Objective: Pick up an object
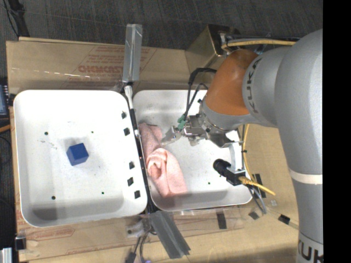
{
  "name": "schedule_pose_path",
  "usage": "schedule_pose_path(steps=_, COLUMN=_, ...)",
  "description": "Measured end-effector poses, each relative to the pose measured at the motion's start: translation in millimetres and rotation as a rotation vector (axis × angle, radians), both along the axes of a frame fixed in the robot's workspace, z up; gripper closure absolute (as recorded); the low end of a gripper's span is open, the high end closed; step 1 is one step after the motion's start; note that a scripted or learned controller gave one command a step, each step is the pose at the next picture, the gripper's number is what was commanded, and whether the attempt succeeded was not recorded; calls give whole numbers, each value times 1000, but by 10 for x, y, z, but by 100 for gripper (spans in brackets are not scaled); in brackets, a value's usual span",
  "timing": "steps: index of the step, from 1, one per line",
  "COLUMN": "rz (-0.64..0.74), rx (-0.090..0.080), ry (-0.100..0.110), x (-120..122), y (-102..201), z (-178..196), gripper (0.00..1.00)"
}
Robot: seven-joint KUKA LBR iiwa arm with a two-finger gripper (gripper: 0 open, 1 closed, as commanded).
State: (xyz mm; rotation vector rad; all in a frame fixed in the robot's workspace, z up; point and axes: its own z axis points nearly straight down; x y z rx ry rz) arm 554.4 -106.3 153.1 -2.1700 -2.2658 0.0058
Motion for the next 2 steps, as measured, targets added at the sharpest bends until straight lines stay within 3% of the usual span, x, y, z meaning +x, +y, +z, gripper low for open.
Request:
schedule_pose_path(steps=1, rz=187, rx=2, ry=-8, x=-213, y=-170, z=-595, gripper=0)
schedule_pose_path(steps=2, rz=170, rx=-3, ry=-8, x=573, y=97, z=-590, gripper=0)
